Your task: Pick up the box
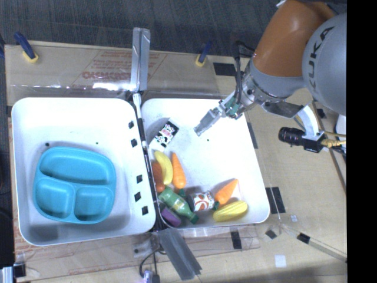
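Of the 2 white bins, the left bin (pixel 23 158) holds a blue divided tray (pixel 73 183), and the right bin (pixel 235 152) holds toy food heaped along its near and left sides. My gripper (pixel 205 124) hangs over the right bin's bare middle; whether its fingers are apart or together I cannot tell. The box (pixel 166 134), a small black-and-white carton, lies near the divider, apart from my fingers, just above a banana (pixel 164 167) and carrot (pixel 178 171).
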Tool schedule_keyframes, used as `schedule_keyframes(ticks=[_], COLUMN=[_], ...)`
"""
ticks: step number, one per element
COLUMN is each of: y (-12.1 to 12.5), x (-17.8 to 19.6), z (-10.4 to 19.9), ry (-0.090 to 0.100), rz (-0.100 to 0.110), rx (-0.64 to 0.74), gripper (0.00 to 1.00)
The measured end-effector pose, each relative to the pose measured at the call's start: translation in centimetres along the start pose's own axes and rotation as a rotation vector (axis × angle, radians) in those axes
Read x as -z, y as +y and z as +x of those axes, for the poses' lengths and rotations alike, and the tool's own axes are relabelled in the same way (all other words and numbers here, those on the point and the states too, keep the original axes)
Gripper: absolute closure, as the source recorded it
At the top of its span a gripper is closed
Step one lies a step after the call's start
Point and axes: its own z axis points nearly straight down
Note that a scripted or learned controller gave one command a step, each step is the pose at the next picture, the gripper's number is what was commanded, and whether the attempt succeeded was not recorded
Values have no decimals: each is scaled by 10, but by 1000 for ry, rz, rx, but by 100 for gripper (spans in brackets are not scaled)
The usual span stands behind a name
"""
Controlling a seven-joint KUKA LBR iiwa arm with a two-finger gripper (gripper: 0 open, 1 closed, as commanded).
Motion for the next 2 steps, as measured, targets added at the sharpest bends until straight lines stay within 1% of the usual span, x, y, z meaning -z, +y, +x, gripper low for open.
schedule_keyframes(ticks=[1,2], y=[-120,-118], x=[24,34], z=[-32,-31], ry=[1,1], rz=[0,1], rx=[-62,-51], gripper=[0,100])
